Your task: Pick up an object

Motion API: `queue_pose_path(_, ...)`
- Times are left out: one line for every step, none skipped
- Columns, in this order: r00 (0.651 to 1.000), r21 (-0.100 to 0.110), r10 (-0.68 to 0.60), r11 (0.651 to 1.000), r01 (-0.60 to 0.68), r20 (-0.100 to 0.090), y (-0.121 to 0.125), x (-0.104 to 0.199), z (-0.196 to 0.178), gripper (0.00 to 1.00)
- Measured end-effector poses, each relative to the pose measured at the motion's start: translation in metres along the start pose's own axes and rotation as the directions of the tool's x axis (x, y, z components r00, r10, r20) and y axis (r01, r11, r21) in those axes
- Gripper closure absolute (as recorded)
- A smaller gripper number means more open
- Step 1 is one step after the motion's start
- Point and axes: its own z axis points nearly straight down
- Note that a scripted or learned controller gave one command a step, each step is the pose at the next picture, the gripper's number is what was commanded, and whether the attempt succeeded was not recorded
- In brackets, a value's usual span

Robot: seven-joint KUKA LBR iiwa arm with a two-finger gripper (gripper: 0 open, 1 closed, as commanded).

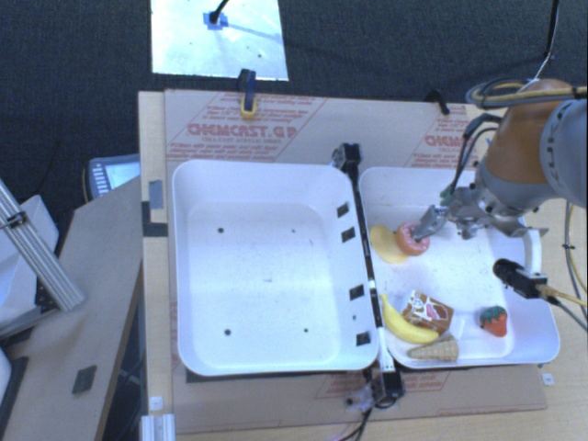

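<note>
Item 1, gripper (424, 231): you find it right of centre in the frame, low over the right bin (542, 343), at the end of the grey arm (537, 154) that comes in from the right edge. Fingers: state not legible from this angle; you cannot tell their spread, nor whether anything sits between them.

Item 2, pink ring-shaped toy (410, 241): the nearest candidate. It lies in the upper left part of the right bin, touching or just under the fingertips, a shade down and left of them. Round, so no long axis to align to.

Item 3, pale yellow piece (386, 244): just left of the ring, touching it, close to the bin's left wall.

Item 4, banana (404, 325): lower left of the right bin, long axis running from upper left to lower right. Well below the gripper.

Item 5, brown and white packet-like toy (428, 311): beside the banana, on its upper right.

Item 6, cone (435, 348): at the bin's lower edge, under the banana.

Item 7, strawberry (494, 321): lower right of the bin, apart from the rest.

Item 8, left bin (184, 246): centre-left of the frame.

Judgement: your pick turns on the ring, straight beneath the fingertips.
</note>
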Motion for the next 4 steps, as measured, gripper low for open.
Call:
queue_pose_path(1.0,-0.011,0.001,1.0,-0.001,0.003,0.002,-0.001,-0.018,1.0)
queue_pose_path(1.0,-0.006,0.001,1.0,-0.001,0.001,-0.021,-0.005,-0.022,1.0)
queue_pose_path(1.0,-0.014,-0.005,1.0,0.005,0.004,0.003,0.024,0.029,1.0)
queue_pose_path(1.0,-0.038,0.001,0.999,-0.001,0.019,0.0,0.046,0.028,1.0)
